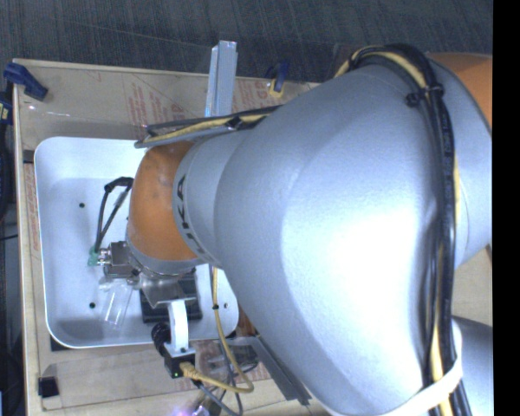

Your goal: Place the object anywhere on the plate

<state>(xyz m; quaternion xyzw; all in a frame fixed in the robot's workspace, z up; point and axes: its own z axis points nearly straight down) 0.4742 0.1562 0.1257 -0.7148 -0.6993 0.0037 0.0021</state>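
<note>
The grey arm (347, 232) with its orange band (156, 206) covers most of the camera view and reaches over the left white bin (56, 198). My gripper (114, 300) hangs low over the bin's near part, close to the front wall. Nothing in this view tells whether it holds anything. A curved white edge (226, 306), possibly the plate's rim, peeks out from under the arm just right of the wrist. A small orange-brown patch (244, 323) lies beside that edge. The arm hides whatever else lies there.
The left bin's floor shows bare white at its far and left parts. A black cable (108, 202) loops from the wrist over the bin. Blue clamps (22, 80) sit on the bench's far left corner, and an upright metal post (222, 76) stands behind the bin.
</note>
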